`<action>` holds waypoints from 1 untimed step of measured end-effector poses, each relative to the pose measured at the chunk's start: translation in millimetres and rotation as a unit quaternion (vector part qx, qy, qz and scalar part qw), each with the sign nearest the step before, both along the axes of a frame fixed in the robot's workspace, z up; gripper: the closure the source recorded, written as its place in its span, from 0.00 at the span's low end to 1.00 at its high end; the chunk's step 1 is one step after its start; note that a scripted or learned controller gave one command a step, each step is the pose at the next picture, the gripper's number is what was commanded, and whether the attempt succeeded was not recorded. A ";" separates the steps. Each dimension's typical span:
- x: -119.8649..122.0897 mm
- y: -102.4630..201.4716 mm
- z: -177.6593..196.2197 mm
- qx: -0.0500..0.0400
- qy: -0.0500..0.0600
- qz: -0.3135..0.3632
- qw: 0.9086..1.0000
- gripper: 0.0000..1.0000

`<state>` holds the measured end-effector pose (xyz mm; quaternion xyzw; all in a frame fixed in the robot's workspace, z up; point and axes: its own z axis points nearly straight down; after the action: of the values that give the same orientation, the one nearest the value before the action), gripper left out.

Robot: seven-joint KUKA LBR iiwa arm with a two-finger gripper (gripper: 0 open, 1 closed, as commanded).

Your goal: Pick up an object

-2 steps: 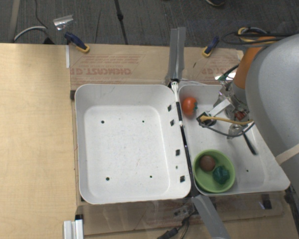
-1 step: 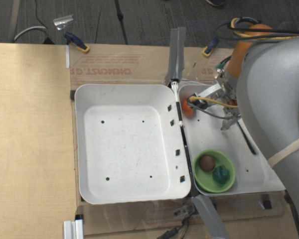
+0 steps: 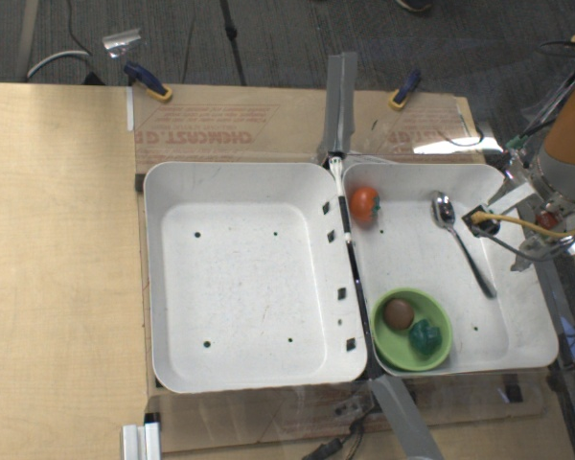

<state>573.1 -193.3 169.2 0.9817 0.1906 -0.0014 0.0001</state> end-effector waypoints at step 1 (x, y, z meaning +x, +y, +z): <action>40.2 89.8 -78.6 0.001 0.001 0.048 0.999 0.00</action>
<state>613.3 -103.4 90.7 0.9714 0.2374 -0.0022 -0.0012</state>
